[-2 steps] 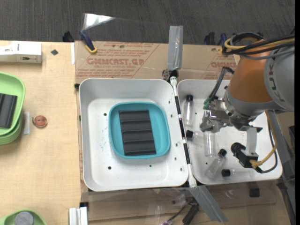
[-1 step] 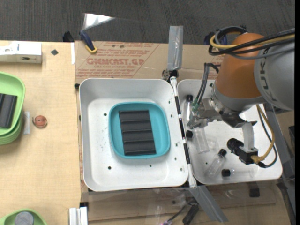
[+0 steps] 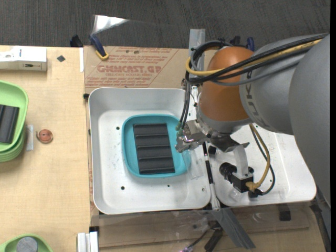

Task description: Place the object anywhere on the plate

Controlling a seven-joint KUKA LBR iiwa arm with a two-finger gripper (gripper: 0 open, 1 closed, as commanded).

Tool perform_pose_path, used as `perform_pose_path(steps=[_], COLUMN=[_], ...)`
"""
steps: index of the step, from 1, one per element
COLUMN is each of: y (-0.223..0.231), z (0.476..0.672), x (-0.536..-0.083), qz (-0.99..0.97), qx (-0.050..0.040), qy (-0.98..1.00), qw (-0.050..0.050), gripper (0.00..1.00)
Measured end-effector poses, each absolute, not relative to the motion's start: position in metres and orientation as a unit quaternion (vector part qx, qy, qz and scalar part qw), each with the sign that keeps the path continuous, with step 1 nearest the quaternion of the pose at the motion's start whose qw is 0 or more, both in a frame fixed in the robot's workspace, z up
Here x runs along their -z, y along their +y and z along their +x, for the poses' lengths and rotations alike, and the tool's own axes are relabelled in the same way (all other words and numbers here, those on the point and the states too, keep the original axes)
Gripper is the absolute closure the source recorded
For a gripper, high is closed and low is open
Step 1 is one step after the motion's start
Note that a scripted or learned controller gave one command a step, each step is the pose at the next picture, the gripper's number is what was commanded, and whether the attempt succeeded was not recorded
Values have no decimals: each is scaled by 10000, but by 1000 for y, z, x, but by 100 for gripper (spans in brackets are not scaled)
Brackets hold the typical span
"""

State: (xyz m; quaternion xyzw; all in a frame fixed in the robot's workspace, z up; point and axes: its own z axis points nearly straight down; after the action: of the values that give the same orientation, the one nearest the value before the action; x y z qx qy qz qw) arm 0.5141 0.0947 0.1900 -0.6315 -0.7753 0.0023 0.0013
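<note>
A teal plate (image 3: 128, 140) lies in the middle of the left white bin (image 3: 105, 193). A black ridged rectangular object (image 3: 153, 148) rests flat on the plate and covers most of it. My gripper (image 3: 183, 140) hangs at the plate's right rim, just beside the black object's right edge. The grey arm with its orange band (image 3: 223, 88) rises above it and hides much of the right bin (image 3: 283, 188).
Cardboard (image 3: 131, 67) lies behind the bins. On the wooden bench to the left are a green tray (image 3: 16, 101) with a black item, a small copper disc (image 3: 45, 136) and a white box (image 3: 23, 59). Cables and a black fitting (image 3: 239, 178) hang over the right bin.
</note>
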Motion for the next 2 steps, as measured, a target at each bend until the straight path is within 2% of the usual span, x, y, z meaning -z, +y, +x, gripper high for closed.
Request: perform_pose_path(steps=[1,2], y=[94,94], z=[514,514], x=[-190,-190], qz=[-6319,-6319], qx=[-22,-22], qy=[-7751,-7751], qw=[11,11], gripper=[0,0])
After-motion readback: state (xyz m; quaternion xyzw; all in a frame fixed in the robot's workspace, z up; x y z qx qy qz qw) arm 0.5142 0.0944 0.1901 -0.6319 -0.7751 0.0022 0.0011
